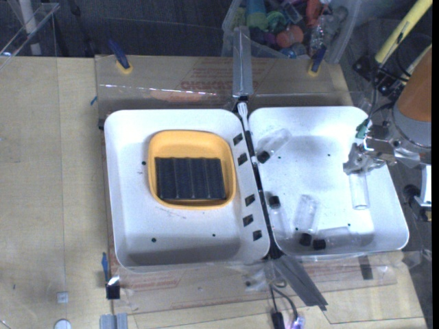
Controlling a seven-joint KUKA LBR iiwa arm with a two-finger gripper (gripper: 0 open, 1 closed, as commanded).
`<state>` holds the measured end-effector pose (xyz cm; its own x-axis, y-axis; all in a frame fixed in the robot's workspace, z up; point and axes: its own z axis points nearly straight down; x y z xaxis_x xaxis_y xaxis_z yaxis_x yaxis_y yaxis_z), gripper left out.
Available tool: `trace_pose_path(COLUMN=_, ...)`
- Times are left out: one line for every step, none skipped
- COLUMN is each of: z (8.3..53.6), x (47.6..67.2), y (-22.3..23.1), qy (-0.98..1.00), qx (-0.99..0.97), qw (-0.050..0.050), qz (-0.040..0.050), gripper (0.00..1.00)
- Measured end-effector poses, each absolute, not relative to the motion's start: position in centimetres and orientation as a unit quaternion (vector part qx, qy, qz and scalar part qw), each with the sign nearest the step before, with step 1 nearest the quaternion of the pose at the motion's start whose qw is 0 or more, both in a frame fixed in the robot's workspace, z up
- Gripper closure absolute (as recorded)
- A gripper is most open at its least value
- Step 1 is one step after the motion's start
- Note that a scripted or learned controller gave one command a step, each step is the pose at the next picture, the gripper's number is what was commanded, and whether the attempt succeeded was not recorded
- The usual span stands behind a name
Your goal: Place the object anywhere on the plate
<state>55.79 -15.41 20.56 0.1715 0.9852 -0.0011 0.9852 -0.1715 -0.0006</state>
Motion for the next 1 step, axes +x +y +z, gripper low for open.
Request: trace_pose_path(z=20.58, x=55.79, y=-15.42, qy=0.644, qx=0.765, qw=0.000, qz=-0.0005, gripper=0.00)
